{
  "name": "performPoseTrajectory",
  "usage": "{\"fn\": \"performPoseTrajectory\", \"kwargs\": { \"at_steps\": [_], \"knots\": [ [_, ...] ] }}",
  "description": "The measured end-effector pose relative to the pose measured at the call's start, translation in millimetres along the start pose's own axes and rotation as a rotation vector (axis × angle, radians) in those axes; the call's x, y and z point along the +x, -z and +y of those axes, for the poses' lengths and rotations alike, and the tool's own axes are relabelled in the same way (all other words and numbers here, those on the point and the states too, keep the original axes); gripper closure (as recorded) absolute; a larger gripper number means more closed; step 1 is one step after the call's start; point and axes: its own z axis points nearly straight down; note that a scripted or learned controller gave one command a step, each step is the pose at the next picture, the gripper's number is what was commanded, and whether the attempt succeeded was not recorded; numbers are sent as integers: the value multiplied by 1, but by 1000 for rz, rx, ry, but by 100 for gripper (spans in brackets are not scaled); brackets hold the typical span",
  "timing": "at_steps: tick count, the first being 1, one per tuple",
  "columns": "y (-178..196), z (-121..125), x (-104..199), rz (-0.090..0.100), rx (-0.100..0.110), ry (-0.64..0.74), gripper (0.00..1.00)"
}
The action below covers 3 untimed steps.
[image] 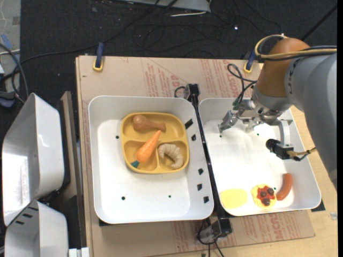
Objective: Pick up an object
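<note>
My gripper [227,123] hangs open, empty, at the right bin's [244,159] far-left end; nearest pickable sausage [284,187] lies diagonally at the near-right corner, well apart.

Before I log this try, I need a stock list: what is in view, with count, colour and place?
bins: 2, white, side by side on the bench, left bin, right bin
plate: 1, yellow, three sections, in the left bin
drumstick: 1, brown, top section of the plate
carrot: 1, orange, lower left section of the plate
shrimp: 1, pale cream, lower right section of the plate
yellow disc: 1, flat, near edge of the right bin
pizza piece: 1, yellow with red and dark toppings, beside the disc
sausage: 1, orange-red, near right corner of the right bin
clamps: 2, yellow, far edge of the bench, one, other
gripper: 1, grey, over the far part of the right bin
</note>
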Motion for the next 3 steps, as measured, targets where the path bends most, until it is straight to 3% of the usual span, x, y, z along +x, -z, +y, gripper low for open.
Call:
{"fn": "performPoseTrajectory", "kwargs": {
  "at_steps": [1,3],
  "knots": [
    [13,1,0,-1,-5,0,100],
    [107,0,-15,-1,-8,-1,100]
  ]
}}
